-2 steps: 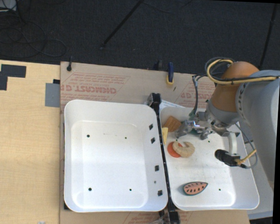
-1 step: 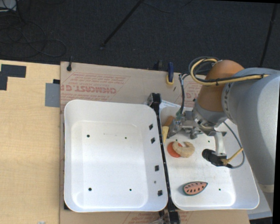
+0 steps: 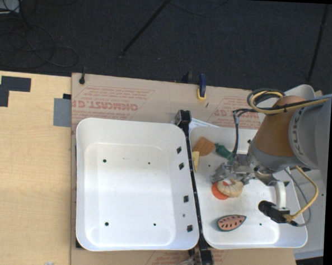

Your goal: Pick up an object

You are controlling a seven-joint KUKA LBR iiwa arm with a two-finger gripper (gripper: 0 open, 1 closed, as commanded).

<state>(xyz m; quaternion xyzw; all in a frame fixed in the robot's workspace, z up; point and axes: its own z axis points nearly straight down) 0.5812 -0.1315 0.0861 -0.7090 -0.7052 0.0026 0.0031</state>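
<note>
My gripper [image 3: 228, 175] is down in the right bin [image 3: 260, 241], near its middle. Directly beneath and touching it in this view lies a cream and red-orange object [image 3: 227, 189]. A pink, seed-patterned slice [image 3: 230, 222] lies near the bin's front edge. A brown-orange piece [image 3: 204, 145] sits at the bin's back left, with a small yellow block [image 3: 195, 159] against the left wall. A green item [image 3: 225, 151] lies just behind the gripper. The gripper's body hides how it meets the cream object.
The left bin [image 3: 85, 169] stands beside the right one, with a black divider rail [image 3: 188, 181] between them. The arm's grey and orange wrist [image 3: 283, 136] hangs over the right bin's back right. A blue clamp [image 3: 202, 87] sits on the board's far edge.
</note>
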